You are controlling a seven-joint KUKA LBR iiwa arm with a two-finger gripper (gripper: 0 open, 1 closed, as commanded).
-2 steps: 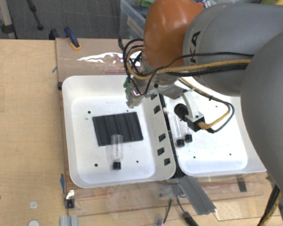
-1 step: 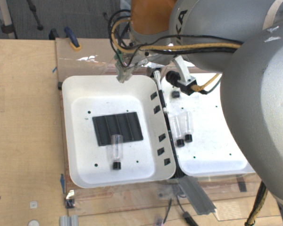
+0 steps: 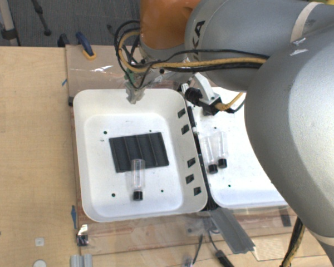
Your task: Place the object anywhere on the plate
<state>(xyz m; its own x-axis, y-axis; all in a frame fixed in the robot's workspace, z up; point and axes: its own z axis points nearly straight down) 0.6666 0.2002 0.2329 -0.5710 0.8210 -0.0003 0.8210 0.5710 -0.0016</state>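
The fingers (image 3: 133, 96) hang as a narrow grey tip over the far rim of the left bin (image 3: 86, 149). Whether they are parted or pressed together I cannot tell at this size, and I see nothing between them.

The task's thing looks to be the clear vial (image 3: 137, 174) with a black cap (image 3: 137, 195), lying in the left bin well nearer than the fingers. Its clear end rests on the near edge of the black ribbed plate (image 3: 139, 149), while the cap end lies off the plate on the white floor of the bin, pointing near. By my reading it is only partly on the plate.

The vial is probably light, stiff, smooth and round, so it is likely to roll or slip out of a pinch, and it may crack under a hard squeeze if it is glass. The safest hold would be across the barrel near its middle, fingers closing square to its length. The plate's ribs may help stop it rolling.

Two more vials (image 3: 214, 152) lie side by side in the right bin (image 3: 250, 188). Both bins sit on the wooden table (image 3: 28, 149).
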